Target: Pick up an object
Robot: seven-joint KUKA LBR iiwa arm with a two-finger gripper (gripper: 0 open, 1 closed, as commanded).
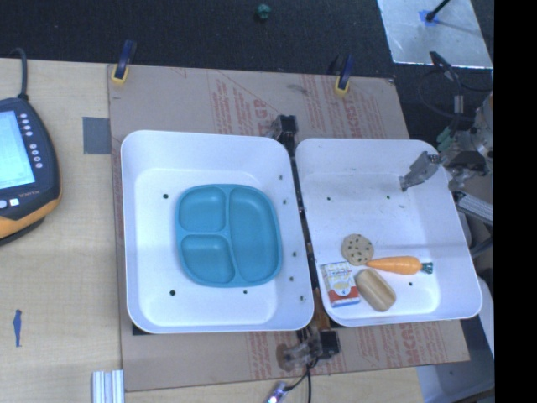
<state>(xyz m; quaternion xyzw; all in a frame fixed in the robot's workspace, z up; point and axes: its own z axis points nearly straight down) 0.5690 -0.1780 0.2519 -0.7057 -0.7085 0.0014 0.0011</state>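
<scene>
Nearest the camera, in the right bin (436, 309), lie a small carton (339, 284), a bread roll (376, 290), a carrot (394, 265) and a cookie (357, 248), all well below and left of the fingers. The left bin (147, 309) holds a blue divided plate (228, 234). Farther back, the gripper (417, 175) hangs at the right bin's upper right; the view is too poor to tell its fingers' spread, though nothing appears between them. Judged step: approach, nothing grasped. Next move calls for travel toward the cluster and a descent over one item.

Left bin (143, 225) holds a blue divided plate (228, 234). Right bin (377, 162) holds a cookie (357, 248), carrot (394, 265), carton (340, 284) and bun (376, 290). Gripper (417, 173) hovers over its far right corner.
</scene>
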